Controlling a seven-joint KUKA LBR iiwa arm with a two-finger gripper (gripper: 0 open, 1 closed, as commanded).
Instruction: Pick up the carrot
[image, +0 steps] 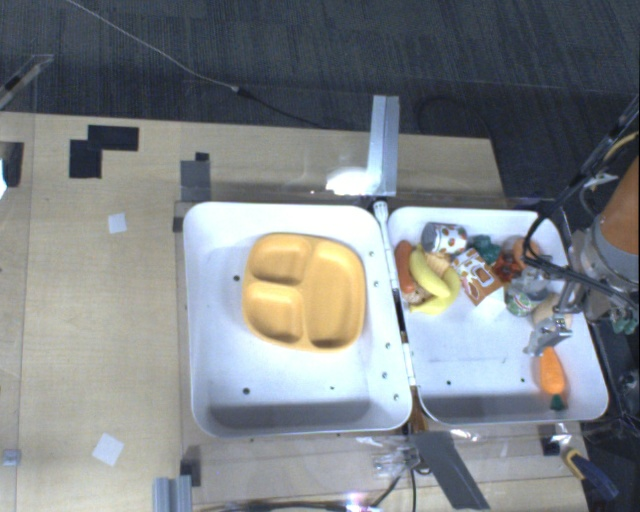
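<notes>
**Carrot lies free at the right bin's near corner**

The carrot (551, 373) lies in the right bin (480, 385), close to its right wall and front edge, orange body with a green tip pointing toward the front. The claw (545, 335) hangs just above and beside its upper end, apparently not touching; how far the claw is spread I cannot tell, since the tips are small and blurred.

Behind the carrot, along the bin's far side, sits a cluster: a yellow banana (432, 285) beside a reddish sausage-like piece (403, 265), a small can (443, 238), a brown packet (478, 280) and some greenish bits. None lies between claw and carrot.

The arm (610, 235) enters from the right, wrist turned down over the bin's right side.

The left bin (215, 330) holds a yellow divided tray (305, 290). Both bins rest on a pale wooden counter (90, 330); dark carpet lies beyond.
</notes>
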